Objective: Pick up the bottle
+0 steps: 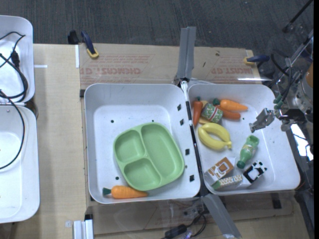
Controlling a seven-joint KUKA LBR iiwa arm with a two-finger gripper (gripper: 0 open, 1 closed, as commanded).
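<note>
The bottle [247, 151] is small and green with a green cap. It lies tilted on the floor of the right bin [279, 176], toward that bin's right side. My gripper [260, 120] hangs above the right bin near its right wall, a short way up and to the right of the bottle's cap. It is apart from the bottle, and I see nothing in it.
Around the bottle in the right bin lie a banana [215, 136], two carrots [233, 105], a strawberry toy [213, 112], a small carton [224, 174] and a black-and-white item [255, 173]. The left bin [99, 133] holds a green divided plate [148, 156] and a carrot [124, 192].
</note>
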